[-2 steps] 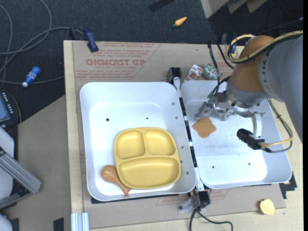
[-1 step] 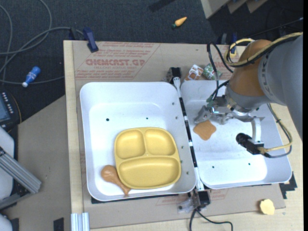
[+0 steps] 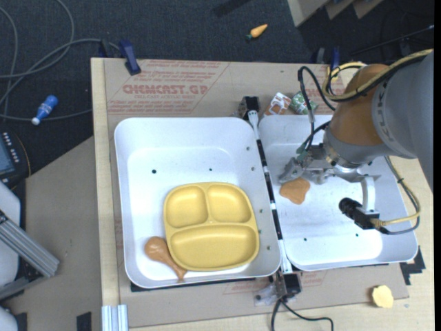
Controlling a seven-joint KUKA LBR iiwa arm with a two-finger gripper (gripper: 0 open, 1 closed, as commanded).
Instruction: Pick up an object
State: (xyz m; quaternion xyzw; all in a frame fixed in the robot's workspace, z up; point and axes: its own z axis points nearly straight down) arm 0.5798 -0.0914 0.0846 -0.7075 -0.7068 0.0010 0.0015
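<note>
Yellow plastic dominates the left bin (image 3: 131, 143): a divided food tray (image 3: 209, 225) sits toward the lower middle of the frame, with an orange drumstick-shaped toy (image 3: 162, 252) tucked against its lower-left edge. In the right bin (image 3: 331, 250), an orange-tan lump, perhaps a toy bread piece (image 3: 296, 190), lies near the bin's left wall, just right of the divider between the two bins.

The arm's hand (image 3: 301, 171) hangs directly over that lump, coming in from the right of the frame under the bulky grey and orange wrist. I cannot tell whether its fingers stand apart or together; the metal parts blur into one another there, and the wrist shadows them. Nor can I say whether the hand touches the lump or merely hovers just above it.

My worry is the position. The lump lies close to the bin's wall, so a finger coming down could catch the rim or push the piece sideways instead of straddling it. Its rounded, flattish shape looks likely to slip out of a shallow pinch.

At the upper middle, small wrapped items (image 3: 289, 103) sit on the desk (image 3: 172, 81) beside the right bin, too small to identify. The arm's body covers the bin's upper-right corner.
</note>
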